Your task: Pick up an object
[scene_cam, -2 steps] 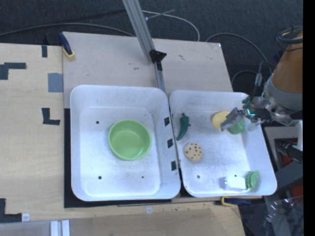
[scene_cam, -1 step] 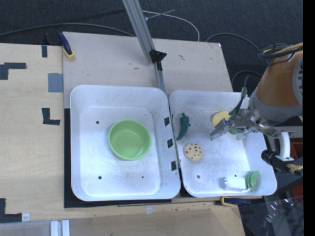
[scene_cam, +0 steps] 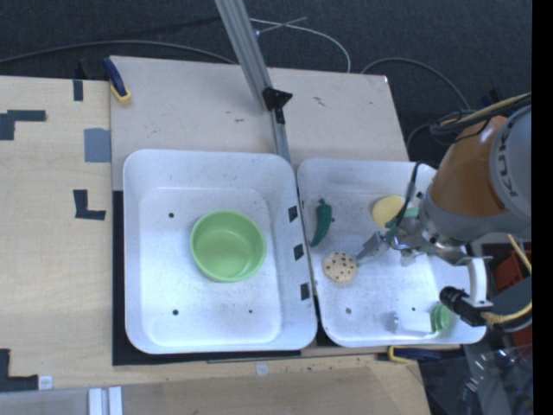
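Note:
In the right bin (scene_cam: 363, 175) lie a dark green pepper-like piece (scene_cam: 322, 220), a round tan cookie with dark specks (scene_cam: 340, 266), a yellow lemon-like piece (scene_cam: 388, 207) and a green and white item (scene_cam: 436, 318) at the near right corner. My gripper (scene_cam: 373, 247) reaches in from the right, low over the bin floor between the cookie and the yellow piece. Its fingers (scene_cam: 366, 251) point toward the cookie with nothing seen between them. The left bin (scene_cam: 147, 180) holds a green bowl (scene_cam: 227, 245).
A slanted metal pole (scene_cam: 246, 37) with a black clamp (scene_cam: 276, 98) stands behind the bins. A blue and yellow tool (scene_cam: 116, 79) lies at the board's far left corner. Cables (scene_cam: 346, 54) run across the dark floor behind.

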Robot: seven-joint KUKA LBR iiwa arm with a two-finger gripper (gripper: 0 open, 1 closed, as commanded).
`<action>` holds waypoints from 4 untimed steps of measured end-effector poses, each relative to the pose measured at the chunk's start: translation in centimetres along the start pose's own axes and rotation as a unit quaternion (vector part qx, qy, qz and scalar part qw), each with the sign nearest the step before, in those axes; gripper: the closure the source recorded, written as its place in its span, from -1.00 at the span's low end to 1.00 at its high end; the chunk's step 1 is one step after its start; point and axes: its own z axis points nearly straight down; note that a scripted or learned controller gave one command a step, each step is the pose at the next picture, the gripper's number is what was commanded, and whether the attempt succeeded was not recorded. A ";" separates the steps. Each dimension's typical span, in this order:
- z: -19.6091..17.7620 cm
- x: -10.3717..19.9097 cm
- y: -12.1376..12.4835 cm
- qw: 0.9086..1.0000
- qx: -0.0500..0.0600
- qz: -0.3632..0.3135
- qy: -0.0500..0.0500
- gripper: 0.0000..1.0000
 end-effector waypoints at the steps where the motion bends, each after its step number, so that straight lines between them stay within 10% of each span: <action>1: 4.0 0.0 0.3 1.000 -0.005 0.000 0.001 -1.00; 2: 2.8 0.0 0.4 1.000 -0.007 -0.001 0.000 1.00; 4: -8.6 -0.1 1.9 1.000 -0.007 -0.001 -0.002 1.00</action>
